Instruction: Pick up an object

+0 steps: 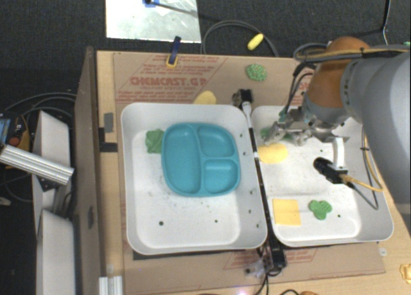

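Yellow square (286, 211) lies well clear of gripper (280, 134), positioned just beside yellow disc (273, 153), presumably for pickup; gripper aperture cannot be determined.

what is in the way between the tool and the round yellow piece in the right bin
Nothing visible. The tool is just behind the round yellow piece in the right bin; the yellow square and green piece lie off toward the near edge.

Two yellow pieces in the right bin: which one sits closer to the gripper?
The rounded yellow piece, just below the gripper by the right bin's left wall. The yellow square lies farther off, near the front edge.
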Available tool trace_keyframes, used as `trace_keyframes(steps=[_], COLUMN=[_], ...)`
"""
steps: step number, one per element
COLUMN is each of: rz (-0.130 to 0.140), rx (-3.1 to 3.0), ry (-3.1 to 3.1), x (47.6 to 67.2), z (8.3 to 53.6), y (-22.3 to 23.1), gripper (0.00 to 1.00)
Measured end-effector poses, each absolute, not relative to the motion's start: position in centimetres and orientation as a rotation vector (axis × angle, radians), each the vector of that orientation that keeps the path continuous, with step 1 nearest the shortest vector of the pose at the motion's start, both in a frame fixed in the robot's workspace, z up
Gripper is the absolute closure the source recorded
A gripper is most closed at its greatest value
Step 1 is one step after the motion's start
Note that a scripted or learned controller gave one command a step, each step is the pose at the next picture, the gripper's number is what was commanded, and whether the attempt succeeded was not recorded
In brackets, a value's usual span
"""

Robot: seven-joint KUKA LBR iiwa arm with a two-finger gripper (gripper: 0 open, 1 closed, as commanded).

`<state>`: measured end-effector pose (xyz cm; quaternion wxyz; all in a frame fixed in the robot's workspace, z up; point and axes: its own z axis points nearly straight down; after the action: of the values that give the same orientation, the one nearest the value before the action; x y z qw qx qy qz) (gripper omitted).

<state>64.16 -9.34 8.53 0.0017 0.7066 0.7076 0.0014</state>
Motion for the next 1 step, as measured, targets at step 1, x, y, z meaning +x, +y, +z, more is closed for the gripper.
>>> trace_keyframes(steps=[1], rz=[0.006], rx=[2.212], ry=[2.226], x=[67.06], z=[8.58], y=[-8.46], gripper=[0.00])
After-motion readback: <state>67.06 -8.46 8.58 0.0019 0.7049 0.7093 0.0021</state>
